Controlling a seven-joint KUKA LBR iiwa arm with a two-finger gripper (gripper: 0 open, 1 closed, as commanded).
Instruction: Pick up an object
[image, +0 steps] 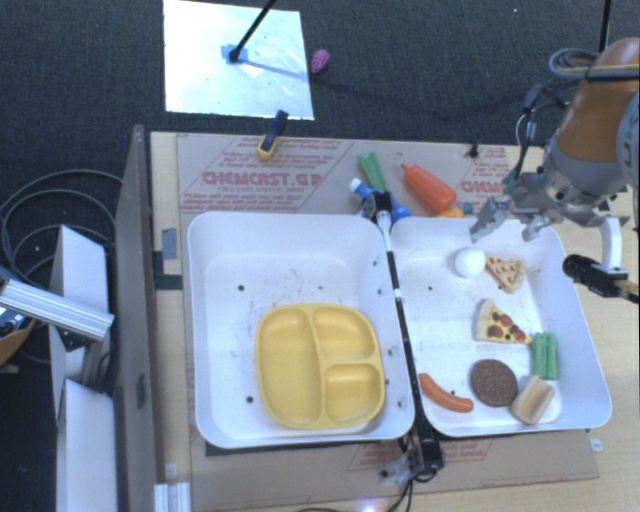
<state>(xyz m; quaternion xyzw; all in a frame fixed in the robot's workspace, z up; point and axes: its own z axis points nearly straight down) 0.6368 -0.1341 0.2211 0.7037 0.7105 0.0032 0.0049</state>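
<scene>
My gripper hangs over the far edge of the right bin, open with nothing between its fingers. Just below it in that bin lie a white ball and a small pizza slice. Further toward the front are a larger pizza slice, a green piece, a brown round patty, a bread roll and an orange sausage. The left bin holds a yellow divided plate.
Behind the bins on the cardboard lie an orange carrot, a green toy, a blue piece and a yellow-black item. A black divider runs between the bins. Cables and a white box sit at the left.
</scene>
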